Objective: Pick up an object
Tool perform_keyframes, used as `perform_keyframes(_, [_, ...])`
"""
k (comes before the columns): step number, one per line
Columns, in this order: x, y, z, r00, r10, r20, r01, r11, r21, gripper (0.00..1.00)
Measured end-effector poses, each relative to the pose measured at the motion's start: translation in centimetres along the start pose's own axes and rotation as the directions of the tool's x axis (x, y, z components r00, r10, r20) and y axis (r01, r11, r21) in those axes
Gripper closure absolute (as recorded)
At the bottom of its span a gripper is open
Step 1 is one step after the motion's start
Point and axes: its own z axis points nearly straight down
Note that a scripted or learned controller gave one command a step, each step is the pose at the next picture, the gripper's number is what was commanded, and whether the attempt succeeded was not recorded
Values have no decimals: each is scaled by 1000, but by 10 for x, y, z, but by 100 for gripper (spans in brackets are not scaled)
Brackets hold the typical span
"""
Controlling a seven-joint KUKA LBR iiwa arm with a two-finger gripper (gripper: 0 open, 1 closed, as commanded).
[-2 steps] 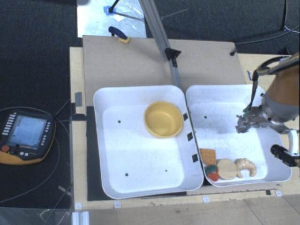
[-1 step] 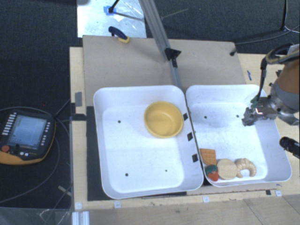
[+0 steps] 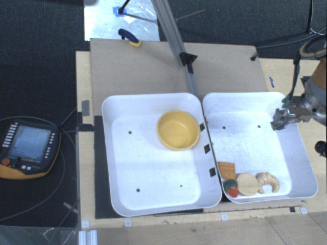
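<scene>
Two shallow white bins side by side on a pale wooden worktop [image 3: 225, 68], dark carpeted floor [image 3: 41, 45] all around. Left bin [image 3: 153, 188]: matte plastic, rounded corners, a few small dark dots on its floor, one round yellow bowl [image 3: 178, 130] toward its far right corner. Right bin [image 3: 255, 137]: same make, its contents bunched in the near corner next to the left bin — a square tan cracker [image 3: 227, 169] against the dividing wall, a red tomato-like piece with a green end [image 3: 231, 188] just below it, a round beige bun [image 3: 247, 184] touching that, and a curved, ridged croissant [image 3: 268, 181] just beside the bun toward the right edge. Black clips [image 3: 208, 148] along the seam between the bins.

At the worktop's right edge, the grey arm [image 3: 316, 108] with its orange band [image 3: 319, 75], end effector [image 3: 281, 117] over the right bin's far right rim, well apart from the food pieces; nothing visible in its grasp, finger position too small and dark to make out.

Beyond the bins: a grey metal pole [image 3: 171, 27] slanting across the far edge, black bracket at its base; a blue-and-yellow clamp [image 3: 129, 36] at the far left corner. On the floor off the left edge, an orange-and-grey teach pendant [image 3: 28, 148] with a lit screen, cable trailing.
</scene>
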Motion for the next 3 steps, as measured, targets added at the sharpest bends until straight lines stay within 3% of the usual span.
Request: perform_keyframes(3, [152,-16,13,1000,-4,-2,4,1000,3,100])
